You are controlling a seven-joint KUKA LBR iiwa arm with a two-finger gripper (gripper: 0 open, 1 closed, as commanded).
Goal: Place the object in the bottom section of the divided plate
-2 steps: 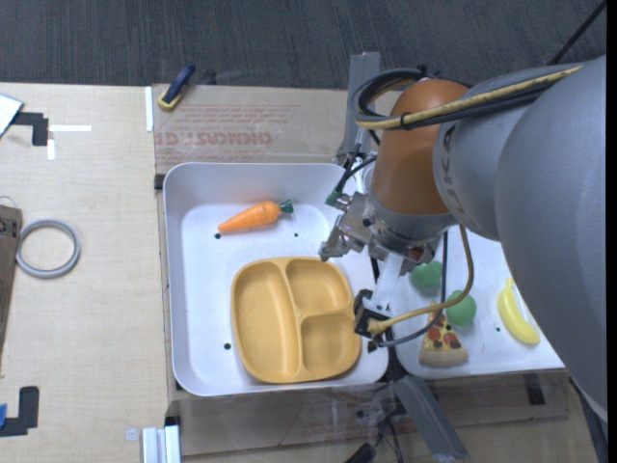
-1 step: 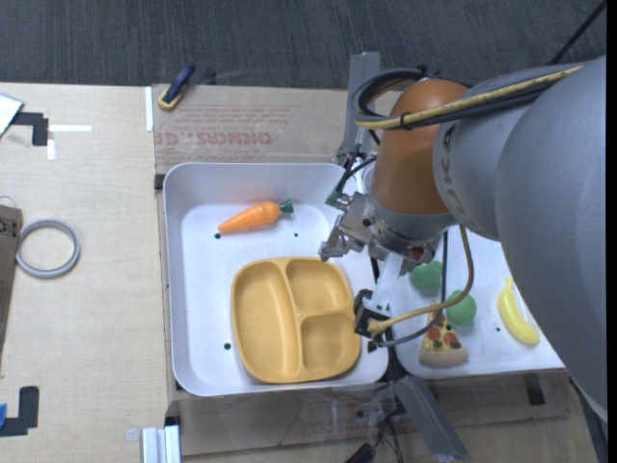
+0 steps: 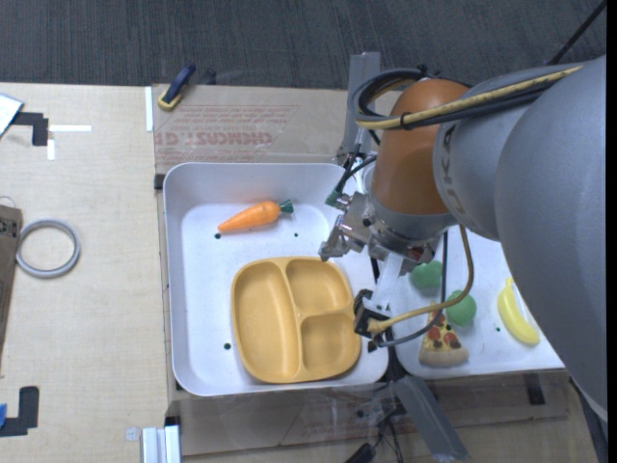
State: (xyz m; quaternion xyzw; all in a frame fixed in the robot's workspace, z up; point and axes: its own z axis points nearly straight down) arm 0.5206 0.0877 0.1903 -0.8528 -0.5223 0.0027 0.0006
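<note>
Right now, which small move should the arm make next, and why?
Probably a short shift toward the carrot, to pick it first. The divided plate has nothing in any section, the carrot lies apart from it in the same left bin, and the arm hangs over that bin's right rim.

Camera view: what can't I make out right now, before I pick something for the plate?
- Gripper: seen from above, under its own wrist; whether it holds anything cannot be told.
- Right bin: the arm covers most of it.
- Banana: far end cut off by the arm.
- Green toy: partly behind the wrist; its kind is unclear.
</note>
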